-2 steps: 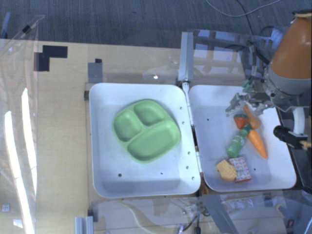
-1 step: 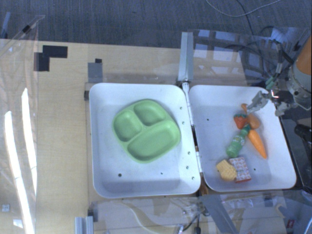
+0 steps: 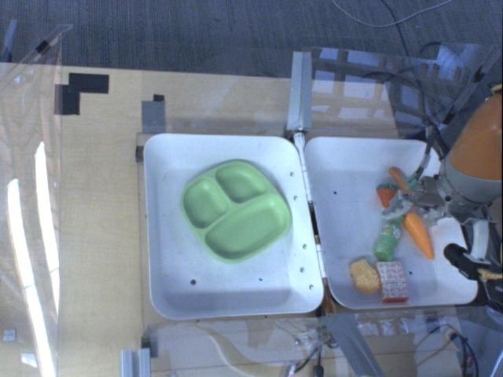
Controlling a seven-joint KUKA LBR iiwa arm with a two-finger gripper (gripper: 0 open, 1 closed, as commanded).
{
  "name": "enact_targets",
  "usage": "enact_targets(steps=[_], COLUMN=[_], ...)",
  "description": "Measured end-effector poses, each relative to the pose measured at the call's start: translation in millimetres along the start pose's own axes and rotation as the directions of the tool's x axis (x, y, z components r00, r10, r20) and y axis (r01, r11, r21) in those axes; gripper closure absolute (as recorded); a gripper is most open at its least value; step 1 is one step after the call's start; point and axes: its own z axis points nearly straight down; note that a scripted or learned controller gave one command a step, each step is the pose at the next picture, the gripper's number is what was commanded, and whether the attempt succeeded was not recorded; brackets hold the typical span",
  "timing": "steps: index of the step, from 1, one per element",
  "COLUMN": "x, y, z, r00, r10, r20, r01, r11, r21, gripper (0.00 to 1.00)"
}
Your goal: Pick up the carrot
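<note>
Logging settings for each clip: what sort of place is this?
Probably a robotics lab bench: two white bins on a wooden bench, toy food like a carrot, loose cables on carpet.

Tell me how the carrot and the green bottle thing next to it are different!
The carrot is orange and tapers to a point; the green bottle is green and blunter, with a paler top. The carrot lies slanted, its point toward the near right, while the bottle lies nearly straight up the picture. The carrot is closer to the arm than the bottle. Both lie in the right bin, side by side.
</note>
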Motion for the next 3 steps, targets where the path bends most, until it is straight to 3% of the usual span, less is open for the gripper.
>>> enact_targets(steps=[1, 2, 3], x=[-13.7, -13.6, 78.5], y=[19.4, 21.9, 9.9], z=[40.0, 30.1, -56.2], r00=[0.991, 0.991, 0.967], r10=[0.133, 0.130, 0.256], r20=[-0.006, -0.005, -0.001], r01=[-0.133, -0.130, -0.256], r11=[0.991, 0.991, 0.967], r21=[-0.005, -0.012, -0.001], gripper=[0.00, 1.00, 1.00])
